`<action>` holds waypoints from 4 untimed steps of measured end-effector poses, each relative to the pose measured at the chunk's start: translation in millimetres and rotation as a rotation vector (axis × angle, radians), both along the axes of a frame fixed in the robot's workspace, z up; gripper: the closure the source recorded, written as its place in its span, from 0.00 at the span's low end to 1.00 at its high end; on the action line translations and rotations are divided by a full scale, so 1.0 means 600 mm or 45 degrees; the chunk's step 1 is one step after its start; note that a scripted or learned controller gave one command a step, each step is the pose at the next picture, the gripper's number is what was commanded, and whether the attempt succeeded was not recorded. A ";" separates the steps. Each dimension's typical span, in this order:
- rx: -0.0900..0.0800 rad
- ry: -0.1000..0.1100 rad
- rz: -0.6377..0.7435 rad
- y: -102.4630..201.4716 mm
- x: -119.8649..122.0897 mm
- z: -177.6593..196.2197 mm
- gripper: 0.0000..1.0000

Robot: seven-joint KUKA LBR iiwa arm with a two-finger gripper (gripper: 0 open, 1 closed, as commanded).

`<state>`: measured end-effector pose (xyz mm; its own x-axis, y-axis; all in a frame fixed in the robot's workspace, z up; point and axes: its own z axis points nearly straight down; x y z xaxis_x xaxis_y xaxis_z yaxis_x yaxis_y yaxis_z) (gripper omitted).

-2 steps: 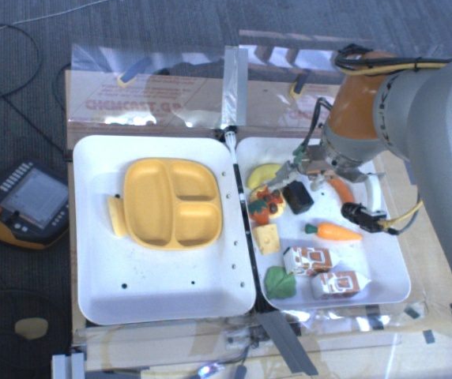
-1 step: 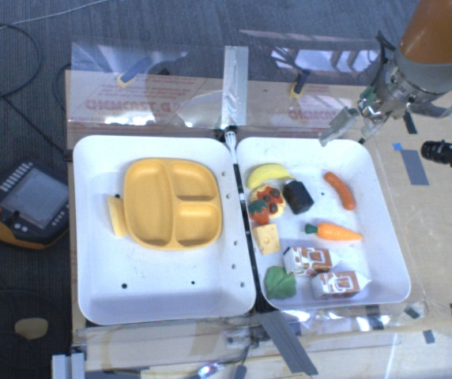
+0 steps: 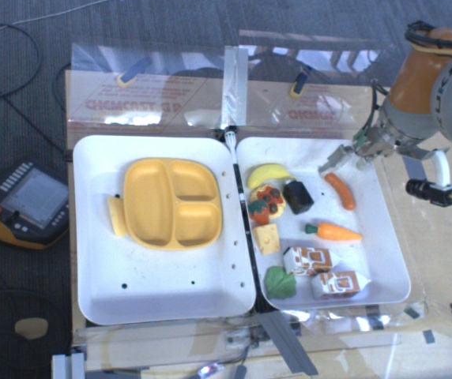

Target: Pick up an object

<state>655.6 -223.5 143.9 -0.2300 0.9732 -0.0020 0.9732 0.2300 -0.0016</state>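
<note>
Sausage (image 3: 340, 190): smooth, slim, reddish-orange cylinder.

We find red lettering on the cardboard sheet (image 3: 155, 105) behind the two bins, seen through clear plastic film; it appears upside down and mirrored on both halves, and we cannot make out the word with confidence. The two small cartons (image 3: 325, 271) in the right bin (image 3: 384, 212) carry printed panels too small to read. The handheld pendant (image 3: 20, 204) on the floor shows a screen without legible text.
</note>
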 end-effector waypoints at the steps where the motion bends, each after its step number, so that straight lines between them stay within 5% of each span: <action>1: 0.011 -0.011 -0.026 0.014 -0.033 -0.079 0.00; 2: 0.008 -0.011 -0.024 0.015 -0.034 -0.065 1.00; 3: 0.002 -0.003 -0.068 0.139 0.023 0.096 1.00; 4: 0.002 -0.001 -0.325 0.187 -0.001 0.156 1.00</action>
